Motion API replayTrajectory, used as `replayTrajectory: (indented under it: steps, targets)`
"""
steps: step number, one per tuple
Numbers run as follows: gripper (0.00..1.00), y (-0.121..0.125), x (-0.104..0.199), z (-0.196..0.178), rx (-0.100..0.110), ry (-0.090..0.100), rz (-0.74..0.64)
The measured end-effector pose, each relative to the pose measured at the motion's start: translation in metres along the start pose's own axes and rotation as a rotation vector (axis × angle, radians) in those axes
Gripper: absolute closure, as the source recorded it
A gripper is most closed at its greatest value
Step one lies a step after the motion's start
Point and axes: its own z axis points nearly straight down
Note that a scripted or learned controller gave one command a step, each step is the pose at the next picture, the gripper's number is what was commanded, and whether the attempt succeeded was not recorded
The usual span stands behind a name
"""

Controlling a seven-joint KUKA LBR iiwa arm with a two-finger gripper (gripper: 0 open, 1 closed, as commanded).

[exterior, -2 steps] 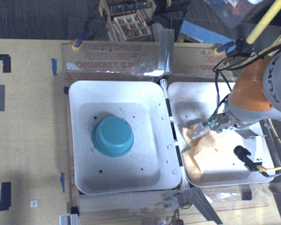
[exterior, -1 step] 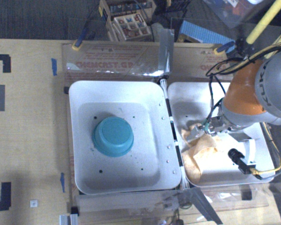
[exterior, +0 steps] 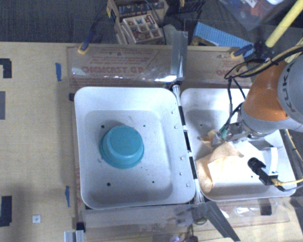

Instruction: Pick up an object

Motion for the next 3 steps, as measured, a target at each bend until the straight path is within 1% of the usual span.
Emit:
replayTrajectory:
  steps: [1,2,3]
  targets:
    - [0.0,0.0,0.0,0.0,0.0,0.0,0.0]
    - [0.0,0.005,-0.029,0.012,0.006,0.002,0.144]
    - [0.0,-0.001,-0.002,0.011,0.005,0.003,-0.067]
